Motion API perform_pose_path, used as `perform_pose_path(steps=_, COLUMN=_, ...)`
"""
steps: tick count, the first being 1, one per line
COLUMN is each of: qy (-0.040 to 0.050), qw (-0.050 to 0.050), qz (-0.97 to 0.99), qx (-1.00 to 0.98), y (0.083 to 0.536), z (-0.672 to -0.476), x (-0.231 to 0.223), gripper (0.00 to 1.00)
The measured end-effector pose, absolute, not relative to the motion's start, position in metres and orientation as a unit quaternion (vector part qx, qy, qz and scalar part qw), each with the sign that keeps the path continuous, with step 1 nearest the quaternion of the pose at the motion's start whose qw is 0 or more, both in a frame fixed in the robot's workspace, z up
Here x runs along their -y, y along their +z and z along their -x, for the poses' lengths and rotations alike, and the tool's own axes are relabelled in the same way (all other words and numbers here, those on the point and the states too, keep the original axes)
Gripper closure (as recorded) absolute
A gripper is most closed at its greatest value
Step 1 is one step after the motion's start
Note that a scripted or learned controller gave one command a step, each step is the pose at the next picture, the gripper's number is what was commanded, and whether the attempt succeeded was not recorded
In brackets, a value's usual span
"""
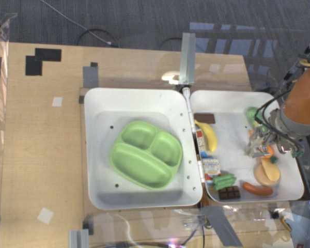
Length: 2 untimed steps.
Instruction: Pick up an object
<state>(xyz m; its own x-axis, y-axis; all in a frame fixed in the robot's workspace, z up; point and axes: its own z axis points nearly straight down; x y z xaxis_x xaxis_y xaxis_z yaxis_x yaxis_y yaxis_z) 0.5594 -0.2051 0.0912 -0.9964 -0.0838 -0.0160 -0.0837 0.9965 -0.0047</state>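
The grey arm with its orange band (306,101) reaches in from the right over the right-hand shallow white bin (232,107). Its two-finger gripper (259,144) hangs low among a small cluster of toy pieces near that bin's right side, with a green piece (251,113) just behind it and an orange bit (268,151) beside it (whether the gripper is wide, narrow or holding anything cannot be told).

Near the gripper, toward the front edge, lie a tan round bun-like toy (267,173) and a red-orange sausage (257,189). Along the bin's left wall sit a yellow plastic banana (209,136), a brown chocolate block (205,119), a small printed carton (210,165), a green ridged piece (223,181) and a dark chocolate bar (229,192).

The left-hand white bin (101,190) holds a light-green three-compartment plastic tray (146,154), lying flat at its middle, well apart from the gripper.
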Motion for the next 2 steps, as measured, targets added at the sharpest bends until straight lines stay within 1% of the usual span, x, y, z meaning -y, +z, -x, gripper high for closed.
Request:
perform_pose_path(steps=1, qy=-0.0035, qw=0.013, qz=0.045, qx=-0.999, y=0.105, z=-0.563, x=0.204, gripper=1.00)
perform_pose_path(steps=2, qy=-0.0023, qw=0.012, qz=-0.020, qx=-1.000, y=0.235, z=-0.637, x=0.204, gripper=1.00)
